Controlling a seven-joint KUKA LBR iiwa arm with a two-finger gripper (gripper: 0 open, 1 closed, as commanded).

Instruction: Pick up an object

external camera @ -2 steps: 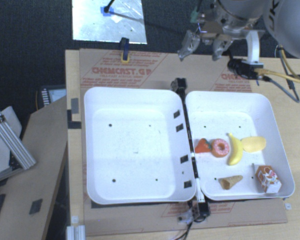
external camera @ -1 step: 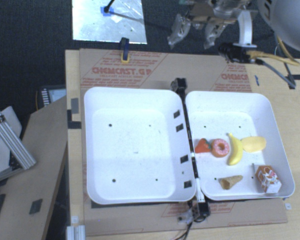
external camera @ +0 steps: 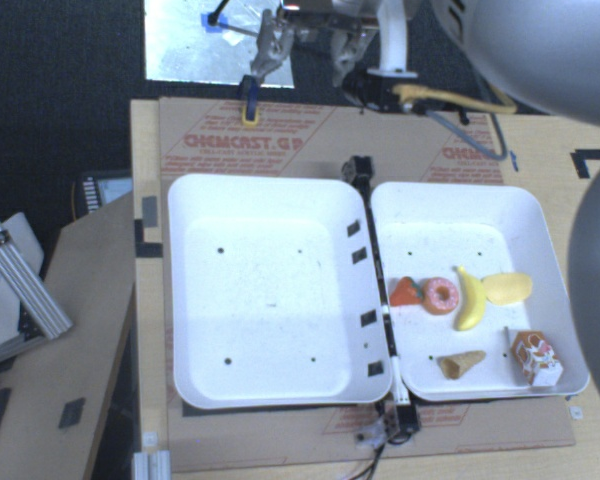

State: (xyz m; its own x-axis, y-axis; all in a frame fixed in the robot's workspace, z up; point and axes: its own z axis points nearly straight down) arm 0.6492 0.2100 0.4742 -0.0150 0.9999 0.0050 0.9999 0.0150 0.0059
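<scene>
The right bin (external camera: 450,203) holds several small objects. A red piece (external camera: 407,291), a pink donut (external camera: 441,295), a yellow banana (external camera: 469,300) and a pale yellow piece (external camera: 506,287) cluster at its middle. A tan cone (external camera: 462,364) and a red-and-white carton (external camera: 536,357) lie near its front edge. My gripper (external camera: 305,63) hangs high at the top of the view, beyond the bins' far edge, open with nothing between its fingers (external camera: 268,56).
The left bin (external camera: 195,203) sits beside the right one, joined by a black-clipped divider (external camera: 370,268). A brown board (external camera: 270,138) lies under both. The grey arm (external camera: 520,28) covers the upper right corner. A metal rail (external camera: 20,278) stands at the left.
</scene>
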